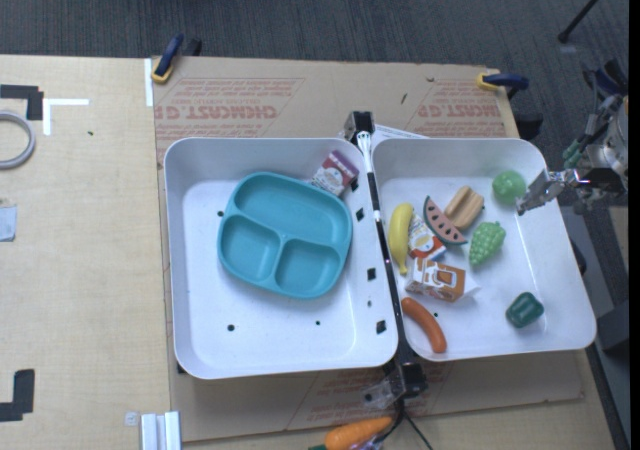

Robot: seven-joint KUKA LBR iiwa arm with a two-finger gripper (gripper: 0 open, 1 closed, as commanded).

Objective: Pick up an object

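Note:
The right bin [560, 338] holds several toy foods: a yellow banana [401, 235], a watermelon slice [441, 223], a bread roll [463, 204], a green ball [509, 185], green grapes [486, 241], an orange and white carton [437, 281], a red sausage [425, 324] and a dark green pepper [524, 310]. My gripper [537, 195] reaches in over this bin's right rim, just right of the green ball and a little lower in the frame. Nothing shows in its grasp.
In the left bin [190, 268] lie a teal divided plate [285, 236] and a small printed packet [335, 173] at the back right corner. An orange carrot [358, 431] lies outside the bins at the front. Clamps hold the cardboard at the back.

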